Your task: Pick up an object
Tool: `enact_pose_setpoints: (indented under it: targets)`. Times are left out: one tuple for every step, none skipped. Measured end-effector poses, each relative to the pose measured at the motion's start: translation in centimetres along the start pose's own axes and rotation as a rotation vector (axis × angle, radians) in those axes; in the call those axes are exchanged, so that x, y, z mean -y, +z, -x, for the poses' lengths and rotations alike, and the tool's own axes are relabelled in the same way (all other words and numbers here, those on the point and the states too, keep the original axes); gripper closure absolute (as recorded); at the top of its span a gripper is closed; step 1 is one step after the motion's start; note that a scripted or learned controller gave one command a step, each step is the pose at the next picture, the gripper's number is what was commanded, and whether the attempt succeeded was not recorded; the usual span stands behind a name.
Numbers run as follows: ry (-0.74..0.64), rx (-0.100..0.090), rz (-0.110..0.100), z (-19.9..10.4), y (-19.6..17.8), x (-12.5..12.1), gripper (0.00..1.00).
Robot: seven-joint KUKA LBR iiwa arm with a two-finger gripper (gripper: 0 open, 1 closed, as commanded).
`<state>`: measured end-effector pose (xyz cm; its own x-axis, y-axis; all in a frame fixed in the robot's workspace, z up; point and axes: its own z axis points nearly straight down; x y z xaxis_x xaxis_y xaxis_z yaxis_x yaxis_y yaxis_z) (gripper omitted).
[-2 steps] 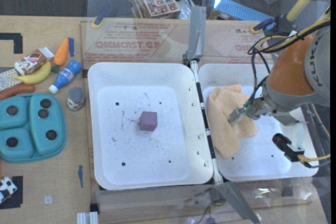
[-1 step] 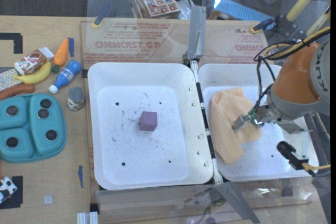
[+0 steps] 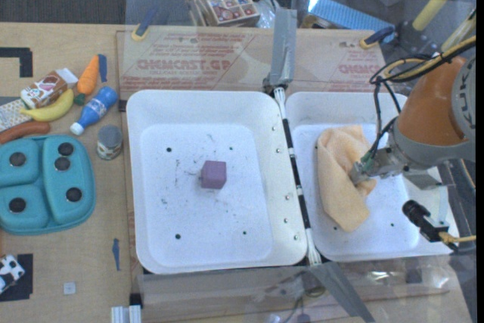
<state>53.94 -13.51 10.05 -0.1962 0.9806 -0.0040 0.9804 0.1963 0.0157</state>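
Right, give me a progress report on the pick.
Nothing is lifted yet. The tool is down in the right bin, pressed against the crumpled yellow cloth, which still lies on the bin floor; whether it has a grip is not visible. Left to do: secure the cloth and raise it. The purple block sits untouched in the left bin.

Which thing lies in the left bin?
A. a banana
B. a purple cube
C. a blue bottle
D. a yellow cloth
B: the purple cube sits alone near the middle of the left bin, while the cloth lies in the right bin, and the banana and bottle lie on the bench outside both bins.
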Motion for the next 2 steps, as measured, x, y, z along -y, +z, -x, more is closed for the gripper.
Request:
enact_pose_setpoints:
  targets:
    - [0.0,0.0,0.0,0.0,0.0,0.0,0.0]
    - [-0.06,0.002,-0.005,-1.1,1.0,-0.7,0.0]
